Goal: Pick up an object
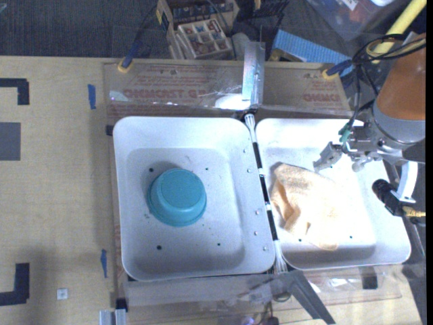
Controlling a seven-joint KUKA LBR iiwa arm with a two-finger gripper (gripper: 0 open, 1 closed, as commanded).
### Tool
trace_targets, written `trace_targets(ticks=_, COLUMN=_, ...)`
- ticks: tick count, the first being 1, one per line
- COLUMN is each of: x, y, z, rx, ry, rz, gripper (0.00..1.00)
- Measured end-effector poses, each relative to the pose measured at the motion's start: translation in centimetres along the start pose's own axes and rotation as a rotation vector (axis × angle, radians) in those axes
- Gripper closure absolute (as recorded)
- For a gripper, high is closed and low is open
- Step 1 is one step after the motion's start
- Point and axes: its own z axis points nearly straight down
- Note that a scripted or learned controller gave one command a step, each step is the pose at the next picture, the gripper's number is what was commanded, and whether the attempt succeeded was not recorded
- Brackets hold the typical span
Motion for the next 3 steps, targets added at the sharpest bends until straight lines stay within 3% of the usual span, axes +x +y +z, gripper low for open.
trace_targets(ticks=1, x=1.86, y=2.15, z=10.59, rx=-0.010, ry=-0.002, rz=-0.091, gripper=0.00)
trace_targets(ticks=2, x=1.68, y=2.21, z=9.80, rx=-0.011, ry=-0.002, rz=-0.087, gripper=1.00)
trace_targets(ticks=3, x=1.70, y=2.21, z=9.79, rx=-0.011, ry=-0.002, rz=-0.087, gripper=0.00)
